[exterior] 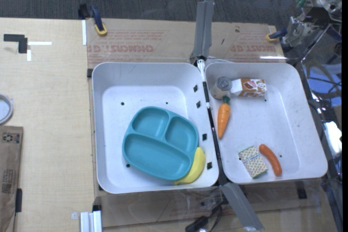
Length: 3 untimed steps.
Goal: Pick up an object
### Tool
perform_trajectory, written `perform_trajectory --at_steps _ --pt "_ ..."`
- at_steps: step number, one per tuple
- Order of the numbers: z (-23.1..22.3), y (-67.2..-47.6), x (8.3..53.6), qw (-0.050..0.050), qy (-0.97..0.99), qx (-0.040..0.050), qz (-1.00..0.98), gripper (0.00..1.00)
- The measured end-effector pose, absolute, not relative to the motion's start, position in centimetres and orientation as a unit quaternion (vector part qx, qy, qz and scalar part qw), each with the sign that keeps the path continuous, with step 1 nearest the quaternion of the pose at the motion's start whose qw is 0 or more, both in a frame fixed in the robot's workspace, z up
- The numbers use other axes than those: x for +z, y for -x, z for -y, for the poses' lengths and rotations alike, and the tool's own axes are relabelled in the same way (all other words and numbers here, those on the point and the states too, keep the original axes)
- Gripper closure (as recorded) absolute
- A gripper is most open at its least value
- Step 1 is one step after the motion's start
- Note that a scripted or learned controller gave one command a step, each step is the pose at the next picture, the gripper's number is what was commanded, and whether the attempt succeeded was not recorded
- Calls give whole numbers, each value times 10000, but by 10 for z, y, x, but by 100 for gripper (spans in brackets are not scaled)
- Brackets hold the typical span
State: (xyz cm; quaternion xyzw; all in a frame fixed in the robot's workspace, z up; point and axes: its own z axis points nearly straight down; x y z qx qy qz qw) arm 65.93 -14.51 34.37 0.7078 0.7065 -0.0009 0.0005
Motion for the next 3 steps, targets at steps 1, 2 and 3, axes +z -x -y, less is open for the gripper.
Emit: perform_trajectory --at_steps 1,2,3 --pt "166 -659 339 4 -7081 -10 -7061 100" --pt "156 -659 333 -5 -7070 -14 -7073 100" --pt "151 -659 342 7 -7067 -6 -7075 100"
